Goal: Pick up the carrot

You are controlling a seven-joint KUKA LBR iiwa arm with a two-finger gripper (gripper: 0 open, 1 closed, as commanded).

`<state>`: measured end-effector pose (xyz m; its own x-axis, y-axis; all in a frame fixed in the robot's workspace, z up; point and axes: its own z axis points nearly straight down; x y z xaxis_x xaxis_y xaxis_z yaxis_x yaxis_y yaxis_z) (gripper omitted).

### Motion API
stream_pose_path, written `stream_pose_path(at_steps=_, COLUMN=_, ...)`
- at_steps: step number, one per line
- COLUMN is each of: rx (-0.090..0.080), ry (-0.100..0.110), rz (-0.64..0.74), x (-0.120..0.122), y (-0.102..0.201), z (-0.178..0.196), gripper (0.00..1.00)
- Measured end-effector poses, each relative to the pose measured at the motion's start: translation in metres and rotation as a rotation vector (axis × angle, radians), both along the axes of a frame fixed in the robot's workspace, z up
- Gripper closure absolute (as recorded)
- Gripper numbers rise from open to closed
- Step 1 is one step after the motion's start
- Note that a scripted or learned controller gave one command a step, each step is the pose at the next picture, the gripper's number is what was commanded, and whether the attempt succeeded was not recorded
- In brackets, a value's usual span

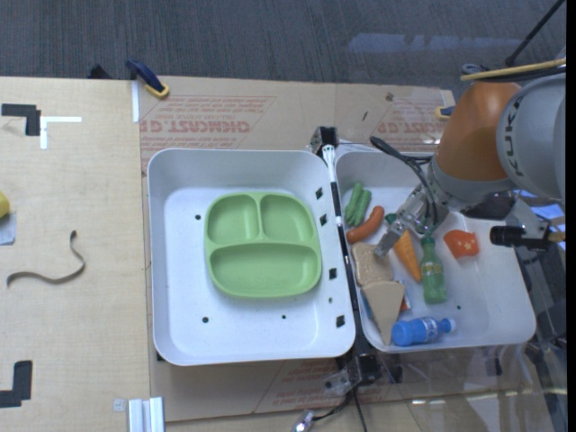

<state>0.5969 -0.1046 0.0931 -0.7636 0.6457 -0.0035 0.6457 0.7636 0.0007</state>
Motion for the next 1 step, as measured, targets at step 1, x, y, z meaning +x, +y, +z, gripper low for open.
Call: stream_pose_path(at_steps=1, rx=-0.002, ry=-0.004, rz=0.003, x=0.0017, y=0.0000, z=0.0111, gripper=1.00)
